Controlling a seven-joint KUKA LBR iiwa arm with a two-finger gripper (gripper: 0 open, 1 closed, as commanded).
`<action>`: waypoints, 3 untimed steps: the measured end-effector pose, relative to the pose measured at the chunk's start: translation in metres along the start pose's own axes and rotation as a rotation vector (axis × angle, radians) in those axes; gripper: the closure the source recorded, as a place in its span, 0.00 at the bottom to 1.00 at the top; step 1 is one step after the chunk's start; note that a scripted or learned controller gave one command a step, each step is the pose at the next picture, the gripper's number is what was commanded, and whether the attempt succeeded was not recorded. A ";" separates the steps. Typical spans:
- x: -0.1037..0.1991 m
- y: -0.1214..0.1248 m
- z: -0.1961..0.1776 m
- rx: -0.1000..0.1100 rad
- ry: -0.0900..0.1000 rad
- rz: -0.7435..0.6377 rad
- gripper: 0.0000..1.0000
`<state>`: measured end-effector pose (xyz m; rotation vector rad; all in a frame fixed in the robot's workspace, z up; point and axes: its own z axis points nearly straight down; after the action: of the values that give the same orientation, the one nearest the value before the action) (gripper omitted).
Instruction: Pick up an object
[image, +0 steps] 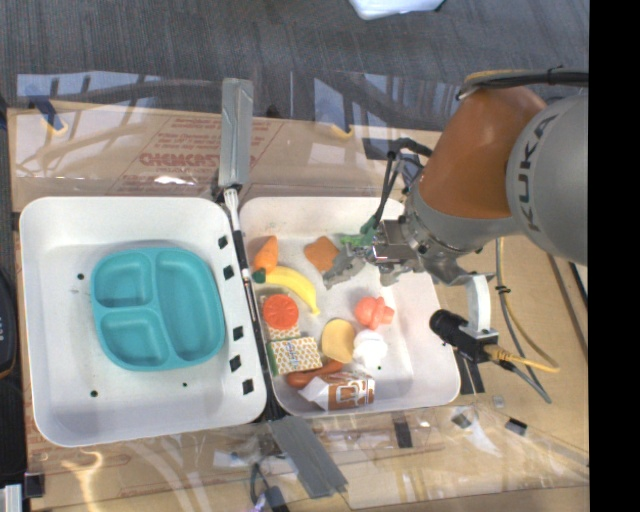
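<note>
The gripper (350, 262), jaws seemingly parted and empty though the view is murky, hovers just right of the small brown wedge-shaped toy (320, 252); it should centre over that wedge before dropping and closing.

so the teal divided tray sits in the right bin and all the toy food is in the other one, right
Not quite. The camera view shows the teal divided tray in the left bin, not the right. The toy food, such as the banana and the carrot, is in the other one, the right bin, where the end effector hangs.
</note>
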<state>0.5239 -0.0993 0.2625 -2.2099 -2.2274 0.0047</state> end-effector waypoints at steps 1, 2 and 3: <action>-0.006 0.038 0.164 -0.016 -0.001 0.029 0.00; -0.005 0.038 0.154 -0.015 -0.001 0.025 1.00; -0.089 0.074 0.140 -0.003 -0.001 0.087 1.00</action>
<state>0.5975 -0.1879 0.1218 -2.3067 -2.1312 0.0023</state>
